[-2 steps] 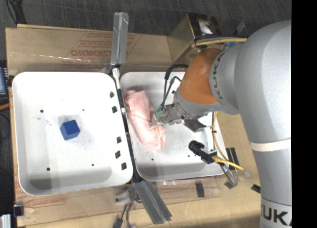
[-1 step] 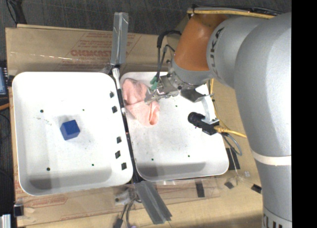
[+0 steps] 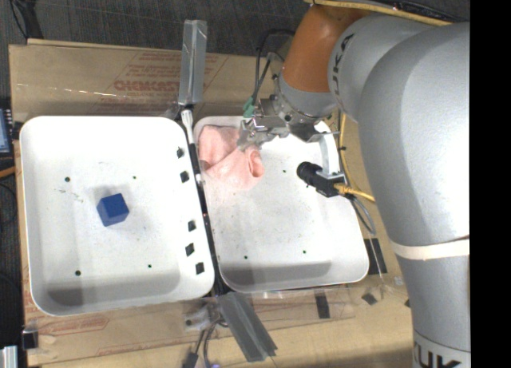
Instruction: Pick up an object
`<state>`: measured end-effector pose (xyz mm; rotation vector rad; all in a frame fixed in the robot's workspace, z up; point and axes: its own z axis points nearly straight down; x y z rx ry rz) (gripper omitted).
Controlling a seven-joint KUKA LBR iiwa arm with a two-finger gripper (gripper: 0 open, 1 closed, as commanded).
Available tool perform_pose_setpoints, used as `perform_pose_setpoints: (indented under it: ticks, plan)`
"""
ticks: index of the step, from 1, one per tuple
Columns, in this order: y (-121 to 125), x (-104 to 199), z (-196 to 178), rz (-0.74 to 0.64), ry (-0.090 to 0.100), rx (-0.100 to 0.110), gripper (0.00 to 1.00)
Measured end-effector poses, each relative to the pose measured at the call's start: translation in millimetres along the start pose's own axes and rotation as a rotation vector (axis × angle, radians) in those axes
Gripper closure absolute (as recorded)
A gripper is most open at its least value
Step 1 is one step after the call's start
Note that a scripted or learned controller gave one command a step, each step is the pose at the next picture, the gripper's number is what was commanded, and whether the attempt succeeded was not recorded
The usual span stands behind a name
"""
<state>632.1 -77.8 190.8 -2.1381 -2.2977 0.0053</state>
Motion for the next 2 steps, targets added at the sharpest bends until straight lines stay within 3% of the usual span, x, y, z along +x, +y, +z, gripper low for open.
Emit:
perform_pose_setpoints:
  ticks: [1,2]
  plan:
    - [-4,-28,-92,-0.080,0.000,-0.003,1.00]
    - [22,-26,14,-0.068,0.001,0.002,1.00]
